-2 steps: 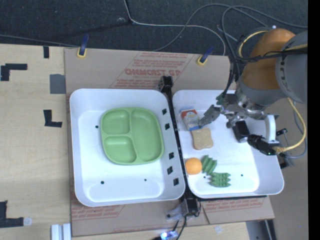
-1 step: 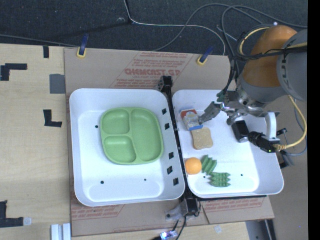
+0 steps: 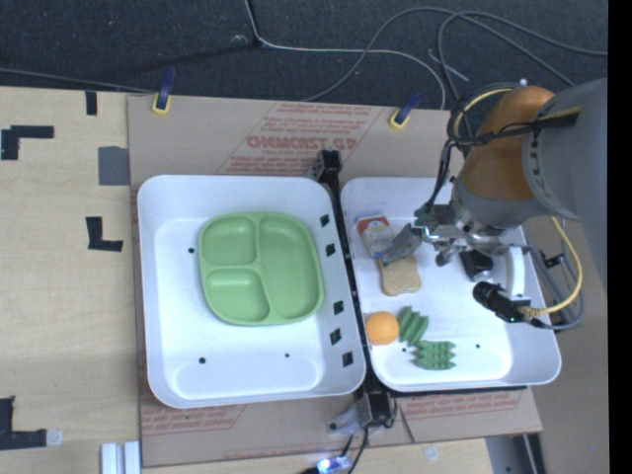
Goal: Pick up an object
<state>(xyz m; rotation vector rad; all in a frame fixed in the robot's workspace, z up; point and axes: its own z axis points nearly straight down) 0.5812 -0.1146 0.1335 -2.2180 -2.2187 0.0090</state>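
Observation:
In the right bin (image 3: 523, 363) lie a tan slice of bread (image 3: 401, 280), an orange ball (image 3: 382, 327), green bean pods (image 3: 425, 344) and a small white and red packet (image 3: 371, 229). My gripper (image 3: 399, 249) hangs low over the bin's left half, just above the top edge of the bread and to the right of the packet. The view shows nothing held by it. The grey arm with its orange band (image 3: 504, 141) reaches in from the right.
A green divided plate (image 3: 262, 268) lies in the left bin (image 3: 168, 363). A black divider (image 3: 341, 275) runs between the bins. Cables hang off the wrist (image 3: 513, 299) over the right bin's right side.

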